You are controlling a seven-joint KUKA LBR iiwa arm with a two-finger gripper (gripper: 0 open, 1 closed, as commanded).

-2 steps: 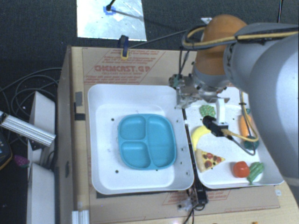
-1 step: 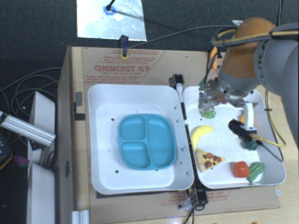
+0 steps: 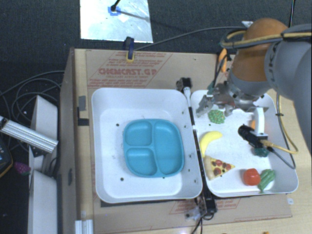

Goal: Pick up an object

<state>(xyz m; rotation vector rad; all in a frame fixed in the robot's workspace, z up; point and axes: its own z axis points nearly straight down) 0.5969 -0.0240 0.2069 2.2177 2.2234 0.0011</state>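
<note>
Currently hovering over right bin (image 3: pixel 287 179), gripper (image 3: pixel 210 104) just up-left of broccoli floret (image 3: pixel 216 116). Finger state unreadable. Needs a short shift toward the banana (image 3: pixel 209 140) side before descending.

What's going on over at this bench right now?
A grey robot arm reaches into the right-hand white bin, its gripper low beside a green broccoli toy. A yellow banana, pizza slice and red tomato lie nearby. A blue divided plate sits in the left bin.
</note>
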